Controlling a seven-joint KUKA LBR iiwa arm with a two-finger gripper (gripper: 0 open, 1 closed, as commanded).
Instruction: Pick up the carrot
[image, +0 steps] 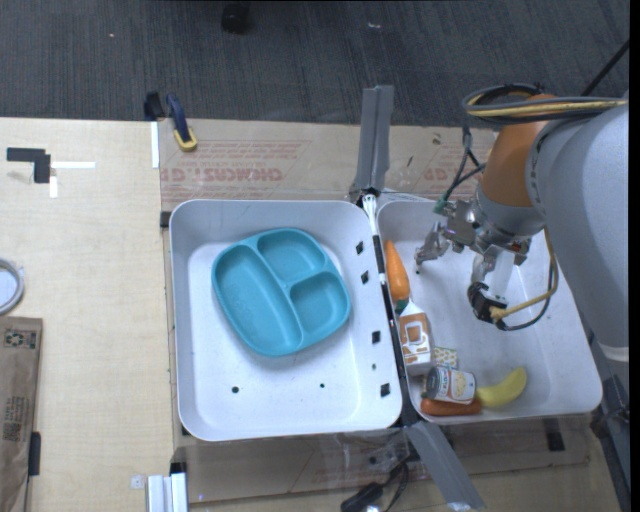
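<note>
Where the two bins meet, along the right bin's left wall:
Carrot (397, 274): orange, lengthwise against the left wall of the right bin (560, 400), upper half, nothing on top of it.
Below the carrot: small carton (415, 338) touching or just beside its lower tip, also at the left wall.
Front left corner of right bin: tin can (449, 383) on its side, an orange-red piece (450, 407) under it, banana (504, 388) just beside, along the front edge.
Left bin (190, 380): holds a blue three-compartment plate (281, 290), tilted, near the middle.
Bench (80, 300): blue-and-yellow clamp (178, 121) near the back edge.
Arm (560, 170): reaching in from the right, orange band above the wrist, over the back of the right bin.
Gripper (462, 250): pointing down, right of the carrot and apart from it.
Jaws: spread, gripping nothing.
</note>
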